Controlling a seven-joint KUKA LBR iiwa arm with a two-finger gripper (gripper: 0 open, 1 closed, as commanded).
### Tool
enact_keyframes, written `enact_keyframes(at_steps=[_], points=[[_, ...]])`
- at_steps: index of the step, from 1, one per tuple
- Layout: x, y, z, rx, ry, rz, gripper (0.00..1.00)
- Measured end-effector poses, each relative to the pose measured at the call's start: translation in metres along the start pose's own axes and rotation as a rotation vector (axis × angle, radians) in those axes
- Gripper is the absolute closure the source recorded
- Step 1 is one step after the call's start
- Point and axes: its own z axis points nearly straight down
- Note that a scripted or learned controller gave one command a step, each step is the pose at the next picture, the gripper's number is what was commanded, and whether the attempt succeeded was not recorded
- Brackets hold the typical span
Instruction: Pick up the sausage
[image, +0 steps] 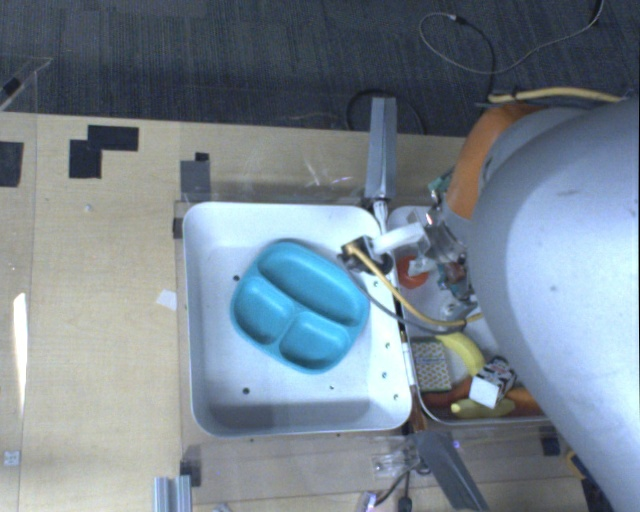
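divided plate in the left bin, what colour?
Blue, plain. The plate shows best in the camera view.

Glossy blue plastic plate (299, 305) in smooth white bin (215, 330).

I see the divided plate (299, 305) lying in the left bin (210, 330). The arm (560, 300) covers most of the right bin (470, 412), where a banana (460, 350) lies.
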Motion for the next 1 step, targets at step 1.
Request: enact_keyframes(at_steps=[1], points=[[0.0014,-0.0005,-0.0108,0.000,0.002,-0.006,1.00]])
